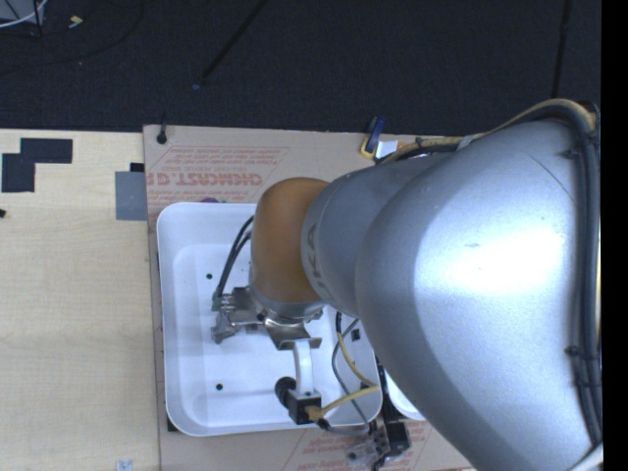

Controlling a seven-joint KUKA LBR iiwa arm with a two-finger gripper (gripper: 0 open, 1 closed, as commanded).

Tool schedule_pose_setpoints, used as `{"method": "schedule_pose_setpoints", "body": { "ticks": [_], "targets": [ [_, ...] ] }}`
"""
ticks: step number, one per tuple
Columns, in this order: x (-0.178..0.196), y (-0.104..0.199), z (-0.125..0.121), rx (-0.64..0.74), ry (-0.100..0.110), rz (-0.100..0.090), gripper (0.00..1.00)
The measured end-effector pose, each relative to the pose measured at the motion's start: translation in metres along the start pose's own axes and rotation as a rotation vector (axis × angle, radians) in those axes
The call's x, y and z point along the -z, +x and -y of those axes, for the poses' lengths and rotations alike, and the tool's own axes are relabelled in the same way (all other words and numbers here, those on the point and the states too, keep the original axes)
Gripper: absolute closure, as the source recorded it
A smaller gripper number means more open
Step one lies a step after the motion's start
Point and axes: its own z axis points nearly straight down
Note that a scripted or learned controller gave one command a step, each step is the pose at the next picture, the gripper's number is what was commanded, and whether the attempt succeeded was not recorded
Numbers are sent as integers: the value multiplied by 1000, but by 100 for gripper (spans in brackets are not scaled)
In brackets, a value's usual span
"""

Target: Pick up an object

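The two-finger gripper hangs low inside the left shallow white plastic bin, directly under the orange band of the big grey arm. Whether it is open or closed cannot be told, because the wrist covers it from above. The object to pick up cannot be located either. The bare floor on the left side of the bin shows a few small dark dots, too small to identify, and whatever lies under the wrist is hidden. The main risk is probably that the gripper closes on nothing. If it goes too deep, it could also press on the floor and push the bin across the brown cardboard sheet below.
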Motion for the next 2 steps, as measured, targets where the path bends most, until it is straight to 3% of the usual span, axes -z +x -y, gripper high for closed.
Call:
{"method": "schedule_pose_setpoints", "body": {
  "ticks": [1, 2],
  "targets": [
    [0, -30, 28, 1, -4, -1, 0],
    [0, -48, 32, 1, -6, -2, 0]
  ]
}}
